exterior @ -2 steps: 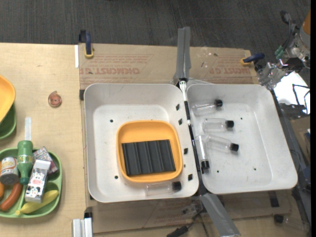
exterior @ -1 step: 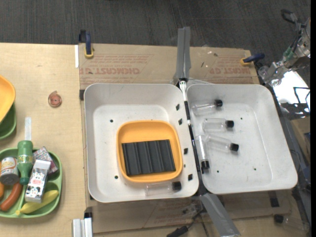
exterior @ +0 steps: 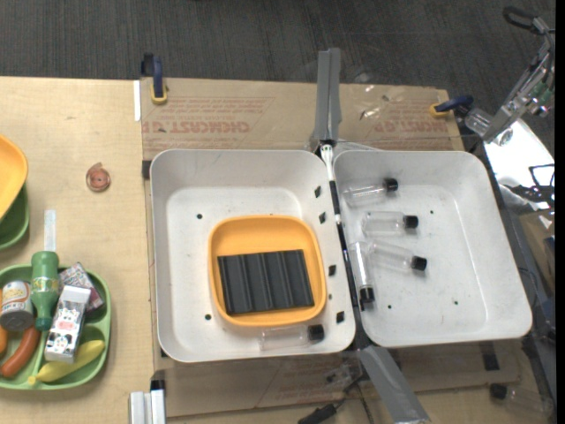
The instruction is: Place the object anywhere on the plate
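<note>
Two shallow white plastic bins sit side by side on a sheet of cardboard (exterior: 229, 117) with red print, clamped down at the back corners by blue clamps (exterior: 155, 76). The left bin (exterior: 177, 193) has the plate (exterior: 231, 237) in the middle of it: orange-yellow, squarish with rounded corners, smooth and glossy, and most of its flat part is taken up by a black ribbed slab (exterior: 267, 281). Just beside the plate's near rim, down against the bin's front wall, lies a clear vial (exterior: 284, 336) with a black cap, on its side, so it's off the plate but about as close as it gets. The right bin (exterior: 477, 290) holds four more clear vials (exterior: 387, 225) with black caps, all lying down: three spread loosely across the left half, and one tucked along the left wall. A grey metal bar (exterior: 328, 95) runs back from the seam between the bins. Well off to the left on the wooden counter (exterior: 79, 113) there's a green tray (exterior: 88, 347) of toy food with a green bottle (exterior: 42, 288) and a small carton (exterior: 64, 321), a yellow bowl (exterior: 9, 179) at the edge, and a little pink round thing (exterior: 99, 177).
</note>
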Controlling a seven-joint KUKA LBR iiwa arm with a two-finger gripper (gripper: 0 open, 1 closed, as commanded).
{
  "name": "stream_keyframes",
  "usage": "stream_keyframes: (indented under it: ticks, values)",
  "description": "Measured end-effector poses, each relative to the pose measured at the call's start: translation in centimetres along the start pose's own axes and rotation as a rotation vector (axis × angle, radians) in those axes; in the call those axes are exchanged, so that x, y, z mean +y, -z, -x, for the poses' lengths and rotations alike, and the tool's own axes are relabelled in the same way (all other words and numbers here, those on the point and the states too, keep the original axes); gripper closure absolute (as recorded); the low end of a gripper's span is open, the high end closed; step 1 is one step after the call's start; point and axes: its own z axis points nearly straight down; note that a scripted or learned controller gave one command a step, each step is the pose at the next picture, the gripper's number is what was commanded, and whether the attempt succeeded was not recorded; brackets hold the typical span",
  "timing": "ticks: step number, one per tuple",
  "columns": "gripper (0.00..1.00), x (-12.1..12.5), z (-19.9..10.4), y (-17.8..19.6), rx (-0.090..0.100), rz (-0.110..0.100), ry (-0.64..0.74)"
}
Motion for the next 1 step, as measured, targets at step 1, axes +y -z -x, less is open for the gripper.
stream_keyframes:
  ticks: [1]
  values:
    - [1.0,-6.67,-4.32,-6.96,0.003,-0.001,0.143]
